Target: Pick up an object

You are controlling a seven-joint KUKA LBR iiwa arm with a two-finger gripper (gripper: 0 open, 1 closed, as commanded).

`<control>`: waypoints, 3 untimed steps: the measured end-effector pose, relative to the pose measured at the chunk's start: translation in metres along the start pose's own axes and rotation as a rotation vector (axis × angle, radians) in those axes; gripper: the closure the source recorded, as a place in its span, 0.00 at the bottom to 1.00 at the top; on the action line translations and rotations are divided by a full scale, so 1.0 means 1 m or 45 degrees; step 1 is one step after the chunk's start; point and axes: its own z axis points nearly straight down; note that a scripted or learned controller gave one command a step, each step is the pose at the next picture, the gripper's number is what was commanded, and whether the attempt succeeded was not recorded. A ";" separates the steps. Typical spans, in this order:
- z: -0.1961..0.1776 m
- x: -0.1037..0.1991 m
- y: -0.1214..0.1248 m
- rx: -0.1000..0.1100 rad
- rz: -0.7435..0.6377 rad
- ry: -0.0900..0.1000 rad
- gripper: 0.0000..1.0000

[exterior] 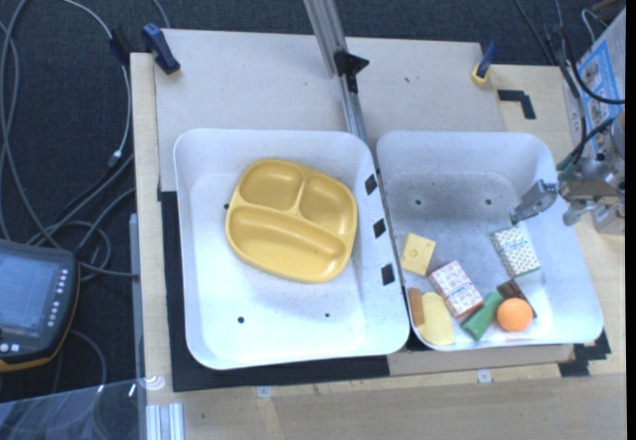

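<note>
End effector [540, 198] above the right bin [467, 155] — apparently spread, pinching nothing — near patterned block [516, 251].

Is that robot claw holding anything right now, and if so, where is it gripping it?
Nothing is held. The gripper hangs at the right bin's right side with nothing between its fingers, just above the patterned white packet, apart from it.

Gripper [545, 198] at your right edge: grey metal, angular, small.

You see a pale grey, boxy metal block behind it, with dark cables and a thin green wire above; markings and screws are too small to make out.
</note>
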 end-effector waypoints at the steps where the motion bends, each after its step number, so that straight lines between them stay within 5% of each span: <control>1: 0.000 0.000 0.000 -0.001 0.001 0.000 0.00; 3: 0.096 -0.007 0.000 0.005 0.002 0.001 0.00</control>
